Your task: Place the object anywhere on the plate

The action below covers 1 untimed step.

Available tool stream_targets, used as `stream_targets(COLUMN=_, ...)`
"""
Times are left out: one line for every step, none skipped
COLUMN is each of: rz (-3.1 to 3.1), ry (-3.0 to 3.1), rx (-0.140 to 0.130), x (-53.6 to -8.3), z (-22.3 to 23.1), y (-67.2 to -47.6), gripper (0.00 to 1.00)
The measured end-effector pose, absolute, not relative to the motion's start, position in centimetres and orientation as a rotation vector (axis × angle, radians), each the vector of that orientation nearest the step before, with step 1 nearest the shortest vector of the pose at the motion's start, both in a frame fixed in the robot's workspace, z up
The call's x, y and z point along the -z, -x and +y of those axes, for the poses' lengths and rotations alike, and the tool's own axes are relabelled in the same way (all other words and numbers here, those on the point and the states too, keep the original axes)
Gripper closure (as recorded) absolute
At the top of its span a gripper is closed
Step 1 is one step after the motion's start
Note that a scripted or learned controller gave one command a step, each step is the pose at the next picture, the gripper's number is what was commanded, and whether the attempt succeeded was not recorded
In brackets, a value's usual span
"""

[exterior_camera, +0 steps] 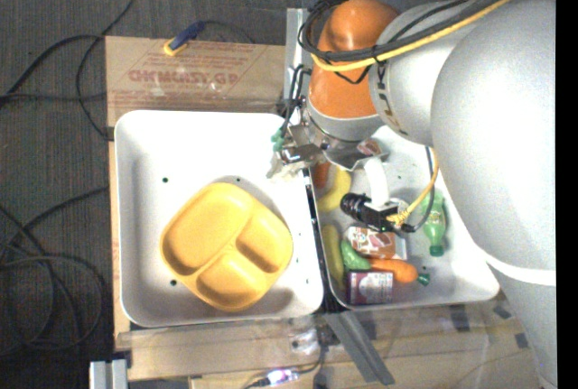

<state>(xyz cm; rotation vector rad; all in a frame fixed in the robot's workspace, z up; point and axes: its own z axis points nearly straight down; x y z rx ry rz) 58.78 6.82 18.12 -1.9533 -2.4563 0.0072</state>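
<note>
Arm (488, 107): reaches in from the right, its orange band (348, 62) above the far end of the wall the two bins share.

Left bin (149, 152): holds the yellow three-compartment plate (226, 243), lying flat toward the near right, close to the shared wall (315, 234). Bare white floor on the plate's far and left sides.

Right bin (456, 274): crowded. Banana (336, 187) just beside the shared wall, a green bottle (436, 232) further right, a carrot (395, 271) and a dark-red packet (368, 288) at the near end, touching or nearly so.

Gripper (291, 151): over the shared wall, just beyond the plate's far-right corner. Cannot tell whether it is wide or narrow, nor whether it carries anything.

Task object: not seen in the gripper. Every candidate in sight lies in the right bin.

Judgement: either a transfer toward the plate or the approach to a pick.
- If loaded: move toward the near left, stay above the shared wall, release low over the plate's middle ridge region so the item settles in a compartment.
- If unloaded: the banana is the closest pick, but the wall crowds its left side.

Room: ample above the left bin, tight in the right bin among its neighbours.
</note>
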Motion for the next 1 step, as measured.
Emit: stream_targets(rz=-2.607, ry=1.746, rx=-0.007, x=-17.97, z=12.39, y=-52.12, gripper=1.0)
